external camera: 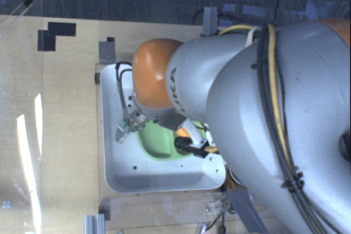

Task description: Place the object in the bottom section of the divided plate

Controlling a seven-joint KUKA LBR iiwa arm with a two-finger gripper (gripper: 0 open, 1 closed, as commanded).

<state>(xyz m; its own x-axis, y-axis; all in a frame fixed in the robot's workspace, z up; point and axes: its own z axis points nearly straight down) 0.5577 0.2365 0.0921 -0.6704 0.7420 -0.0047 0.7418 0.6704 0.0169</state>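
Observation:
A green divided plate [156, 142] lies in the middle of the left white bin [159, 181], and the arm hides most of it. My gripper [125, 130] hangs low at the plate's left rim, pointing down and left towards the bin floor. A small orange and white thing [185, 130] shows at the plate's right edge, under the arm. What it is cannot be made out. No object shows clearly at the gripper's tip.
The grey arm with its orange band [151, 76] covers the right side of the bin and everything to the right. The bare bin floor [123, 164] shows left of and below the plate. The wooden bench [55, 134] lies to the left.

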